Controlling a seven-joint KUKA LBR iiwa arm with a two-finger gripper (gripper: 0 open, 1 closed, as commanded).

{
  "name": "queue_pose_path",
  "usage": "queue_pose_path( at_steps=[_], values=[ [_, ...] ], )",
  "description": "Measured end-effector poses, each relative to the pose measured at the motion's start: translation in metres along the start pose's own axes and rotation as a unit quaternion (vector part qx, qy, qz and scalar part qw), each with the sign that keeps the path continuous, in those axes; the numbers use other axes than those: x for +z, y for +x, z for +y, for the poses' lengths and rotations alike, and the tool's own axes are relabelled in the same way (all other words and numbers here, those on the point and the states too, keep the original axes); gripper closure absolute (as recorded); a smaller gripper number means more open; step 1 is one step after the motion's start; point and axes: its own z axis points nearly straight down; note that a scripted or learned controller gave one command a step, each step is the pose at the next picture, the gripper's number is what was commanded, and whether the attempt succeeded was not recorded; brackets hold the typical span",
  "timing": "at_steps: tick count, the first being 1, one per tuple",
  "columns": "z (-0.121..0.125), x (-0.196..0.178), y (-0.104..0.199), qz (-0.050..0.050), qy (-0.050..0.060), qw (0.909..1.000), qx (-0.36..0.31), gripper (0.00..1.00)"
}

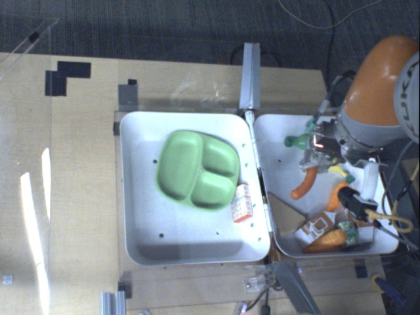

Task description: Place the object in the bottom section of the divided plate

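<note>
The gripper (315, 155) hangs over the right bin (282, 176), and the orange sausage (304, 184) hangs slanted from its closed fingers. The green divided plate (197, 169) lies to the left, in the other bin (141, 235).

A pale wooden desk (72, 195) carries two shallow white bins side by side. In the left bin (190, 245), a small red-and-white packet (241, 203) lies near the right wall. The right bin (282, 149) holds a green toy piece (296, 140) near its top, and at its lower end a carrot (326, 239) beside a small brown-and-white carton (314, 227). Black tape marks (65, 76) sit on the desk at upper left. A thin cable (315, 12) loops over the dark carpet (131, 12) beyond.
</note>
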Motion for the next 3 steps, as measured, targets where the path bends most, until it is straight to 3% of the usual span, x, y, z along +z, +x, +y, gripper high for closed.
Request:
queue_pose_path(
  at_steps=[1,2,3],
  values=[
    [0.045,-0.006,0.071,0.001,0.000,0.9998,0.021,1.00],
    [0.010,0.017,0.135,0.001,0.001,0.9930,0.118,1.00],
    [0.045,0.047,0.091,0.001,0.000,0.9979,0.065,1.00]
  ],
)
